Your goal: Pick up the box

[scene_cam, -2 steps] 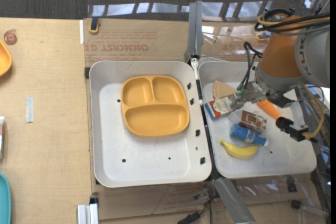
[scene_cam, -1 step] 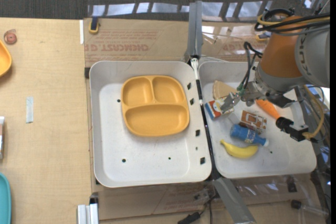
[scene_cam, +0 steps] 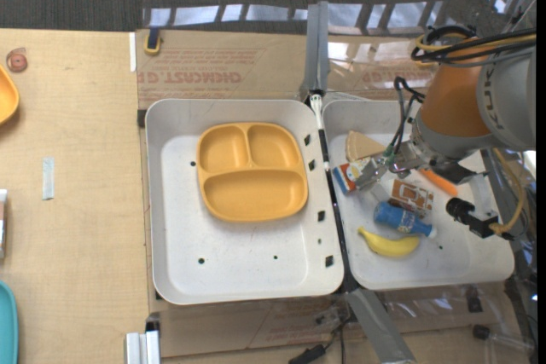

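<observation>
Down in the right bin (scene_cam: pixel 478 268), the claw (scene_cam: pixel 368 176) hangs low over the clutter; whether it is open or closed cannot be told from this angle. Its tip sits right at a small box (scene_cam: pixel 345 177) with orange and white on it, lying near the bin's left wall, though nothing is visibly pinched in it. Just above lies a tan wedge (scene_cam: pixel 365 146). To the right is a second small box (scene_cam: pixel 413 196), orange and white, with a blue can (scene_cam: pixel 403 218) just below it and a banana (scene_cam: pixel 389 242) below that. An orange marker (scene_cam: pixel 439 181) lies under the arm's wrist. Well apart, the left bin (scene_cam: pixel 171 260) holds a yellow divided plate (scene_cam: pixel 252 170).
</observation>
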`<action>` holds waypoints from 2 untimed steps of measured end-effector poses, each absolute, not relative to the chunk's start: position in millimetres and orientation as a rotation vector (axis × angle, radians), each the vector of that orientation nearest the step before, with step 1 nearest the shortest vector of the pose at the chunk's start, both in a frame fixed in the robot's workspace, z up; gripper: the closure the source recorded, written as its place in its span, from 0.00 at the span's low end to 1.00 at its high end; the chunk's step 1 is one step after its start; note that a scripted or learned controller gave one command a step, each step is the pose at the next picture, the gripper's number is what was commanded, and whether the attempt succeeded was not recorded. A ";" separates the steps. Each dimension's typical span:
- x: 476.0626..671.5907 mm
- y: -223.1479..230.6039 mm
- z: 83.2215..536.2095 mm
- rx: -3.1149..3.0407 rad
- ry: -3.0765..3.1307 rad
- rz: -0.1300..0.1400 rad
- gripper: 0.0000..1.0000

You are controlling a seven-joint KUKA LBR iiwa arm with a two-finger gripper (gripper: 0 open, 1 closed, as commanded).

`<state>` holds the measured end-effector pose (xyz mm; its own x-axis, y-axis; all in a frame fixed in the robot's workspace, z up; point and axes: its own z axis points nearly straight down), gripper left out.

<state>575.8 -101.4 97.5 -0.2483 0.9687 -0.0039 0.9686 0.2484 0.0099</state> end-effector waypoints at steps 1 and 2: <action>592.8 -99.4 97.3 2.056 2.367 0.008 0.00; 648.3 -97.0 97.6 1.886 2.509 0.002 0.00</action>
